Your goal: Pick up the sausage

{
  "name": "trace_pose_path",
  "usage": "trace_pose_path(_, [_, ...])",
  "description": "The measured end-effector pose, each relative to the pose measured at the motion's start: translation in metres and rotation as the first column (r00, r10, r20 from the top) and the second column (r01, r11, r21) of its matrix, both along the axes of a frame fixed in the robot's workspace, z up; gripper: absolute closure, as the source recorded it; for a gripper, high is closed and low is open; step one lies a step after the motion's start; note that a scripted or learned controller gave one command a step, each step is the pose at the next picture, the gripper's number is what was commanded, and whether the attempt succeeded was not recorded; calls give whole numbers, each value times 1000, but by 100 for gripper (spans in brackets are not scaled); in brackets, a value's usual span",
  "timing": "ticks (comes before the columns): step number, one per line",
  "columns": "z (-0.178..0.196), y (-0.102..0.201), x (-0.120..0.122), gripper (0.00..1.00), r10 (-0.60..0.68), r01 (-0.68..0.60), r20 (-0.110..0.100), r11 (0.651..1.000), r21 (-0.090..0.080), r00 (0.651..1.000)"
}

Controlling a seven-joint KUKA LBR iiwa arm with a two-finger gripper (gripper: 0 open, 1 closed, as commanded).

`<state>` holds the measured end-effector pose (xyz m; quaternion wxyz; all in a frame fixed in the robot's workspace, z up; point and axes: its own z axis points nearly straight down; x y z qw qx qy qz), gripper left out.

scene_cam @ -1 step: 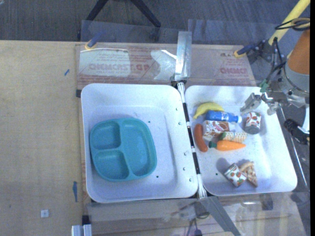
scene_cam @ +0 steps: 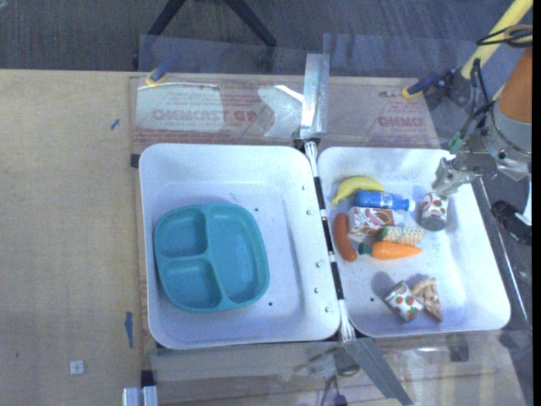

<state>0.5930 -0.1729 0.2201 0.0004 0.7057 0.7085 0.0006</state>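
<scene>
The sausage (scene_cam: 342, 237) is a reddish-orange link lying lengthwise at the left edge of the right bin (scene_cam: 473, 307), close to the divider. My gripper (scene_cam: 445, 182) hangs over the upper right part of that bin, just above a small can (scene_cam: 434, 211). It is well to the right of the sausage, with the other food items between them. Nothing shows between its fingers.
Beside the sausage lie a banana (scene_cam: 355, 187), a blue bottle (scene_cam: 382, 200), a patterned carton (scene_cam: 370, 221), a carrot (scene_cam: 394, 249), a second small can (scene_cam: 401, 301) and a pizza slice (scene_cam: 428, 298). The left bin (scene_cam: 287, 311) holds a teal divided plate (scene_cam: 210, 256).
</scene>
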Motion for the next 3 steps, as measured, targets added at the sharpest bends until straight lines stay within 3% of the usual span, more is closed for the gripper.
trace_pose_path(1, [-66, -47, 74, 100, 121, -121, 2, 993, -4, 993])
trace_pose_path(3, [12, -48, 76, 100, 259, -259, 3, 966, -6, 966])
